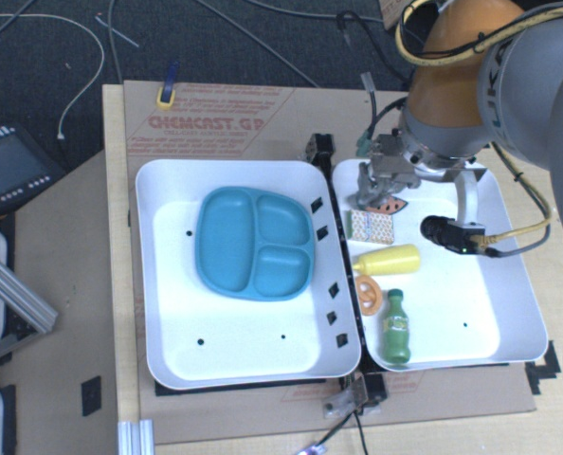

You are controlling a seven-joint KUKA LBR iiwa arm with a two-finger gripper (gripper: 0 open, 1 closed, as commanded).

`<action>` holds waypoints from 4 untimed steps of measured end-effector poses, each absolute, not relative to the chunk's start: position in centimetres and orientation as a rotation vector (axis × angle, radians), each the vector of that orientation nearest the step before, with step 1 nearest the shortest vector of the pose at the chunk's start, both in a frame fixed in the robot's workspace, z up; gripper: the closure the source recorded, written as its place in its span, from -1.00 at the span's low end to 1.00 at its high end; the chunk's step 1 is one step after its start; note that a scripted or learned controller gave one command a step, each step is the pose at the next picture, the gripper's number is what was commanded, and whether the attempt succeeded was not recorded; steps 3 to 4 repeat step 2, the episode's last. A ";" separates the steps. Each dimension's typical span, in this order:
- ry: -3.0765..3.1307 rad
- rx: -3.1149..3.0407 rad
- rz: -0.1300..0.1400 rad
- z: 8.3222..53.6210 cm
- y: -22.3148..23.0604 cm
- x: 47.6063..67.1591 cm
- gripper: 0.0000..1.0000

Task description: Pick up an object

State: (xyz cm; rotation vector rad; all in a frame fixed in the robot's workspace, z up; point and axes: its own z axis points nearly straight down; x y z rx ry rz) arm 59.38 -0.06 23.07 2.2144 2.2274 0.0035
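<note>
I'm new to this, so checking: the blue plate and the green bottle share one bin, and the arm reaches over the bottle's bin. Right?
Not quite. In the camera view the blue plate lies in the left bin, the green bottle in the right bin. The gripper is indeed over the bottle's bin.

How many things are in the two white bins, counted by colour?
Blue: 1, divided plate
Yellow: 1, tube-shaped thing
Orange: 1, pretzel-shaped ring
Green: 1, bottle
Mixed colours: 1, patterned packet
Total: 5
</note>
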 end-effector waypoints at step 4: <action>2.227 2.216 0.004 23.1 9.1 64.1 1.00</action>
